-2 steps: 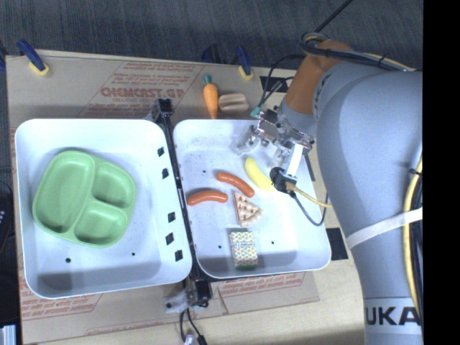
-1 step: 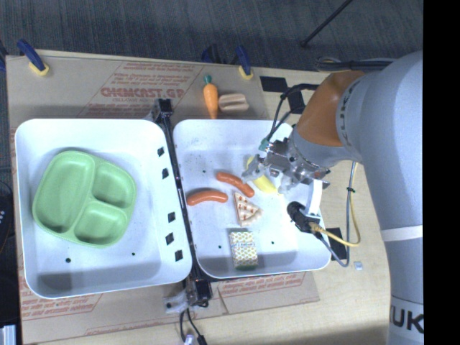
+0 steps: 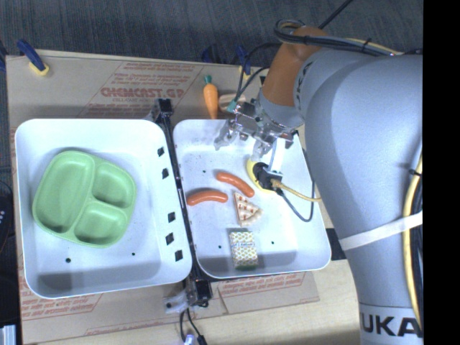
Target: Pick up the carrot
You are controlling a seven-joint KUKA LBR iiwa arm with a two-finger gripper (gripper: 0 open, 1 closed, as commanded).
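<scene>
The carrot [image 3: 210, 99], orange with a green top, lies on the cardboard just behind the right bin's [image 3: 309, 214] far rim, outside the bin. My gripper [image 3: 241, 142] hangs over the far end of the right bin, a little to the right of the carrot and nearer the camera than it. Its fingers [image 3: 221, 139] are spread apart with nothing between them. The grey arm with its orange band comes in from the right and covers that side of the bench.
The right bin holds two sausages [image 3: 235, 183] [image 3: 206, 196], a pizza slice [image 3: 246, 208], a patterned box [image 3: 244, 249] and a yellow item [image 3: 254, 169] under the gripper. A green divided plate [image 3: 85, 196] lies in the left bin [image 3: 29, 264]. A black clip [image 3: 164, 108] sits left of the carrot.
</scene>
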